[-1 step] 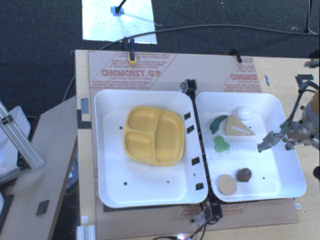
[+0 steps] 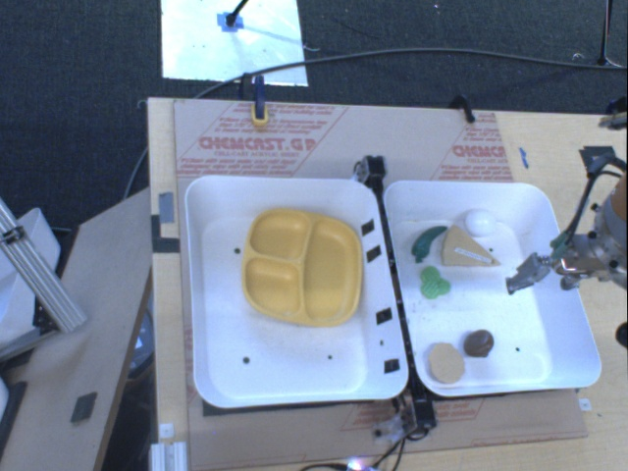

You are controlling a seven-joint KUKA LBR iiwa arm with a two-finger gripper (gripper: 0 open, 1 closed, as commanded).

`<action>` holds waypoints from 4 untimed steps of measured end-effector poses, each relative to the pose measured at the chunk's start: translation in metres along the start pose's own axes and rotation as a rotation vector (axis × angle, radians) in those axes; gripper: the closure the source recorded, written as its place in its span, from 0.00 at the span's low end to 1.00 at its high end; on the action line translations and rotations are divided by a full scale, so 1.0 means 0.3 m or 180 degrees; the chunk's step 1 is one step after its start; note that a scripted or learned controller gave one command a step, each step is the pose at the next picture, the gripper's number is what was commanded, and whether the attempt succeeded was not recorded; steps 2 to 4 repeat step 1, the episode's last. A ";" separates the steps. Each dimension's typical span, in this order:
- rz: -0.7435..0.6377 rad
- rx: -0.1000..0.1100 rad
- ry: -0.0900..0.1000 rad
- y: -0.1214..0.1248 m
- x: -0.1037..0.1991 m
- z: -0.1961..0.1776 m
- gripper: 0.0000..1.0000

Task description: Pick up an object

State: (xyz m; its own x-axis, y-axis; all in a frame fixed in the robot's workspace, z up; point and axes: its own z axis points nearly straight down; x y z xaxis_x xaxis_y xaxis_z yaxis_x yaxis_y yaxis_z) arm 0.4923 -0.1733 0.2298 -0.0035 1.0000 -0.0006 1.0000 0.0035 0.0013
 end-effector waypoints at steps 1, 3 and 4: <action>0.0007 0.0009 0.0004 -0.004 0.003 0.139 0.00; 0.0007 0.0009 0.0004 -0.004 0.003 0.139 0.00; 0.0007 0.0009 0.0004 -0.004 0.003 0.139 0.00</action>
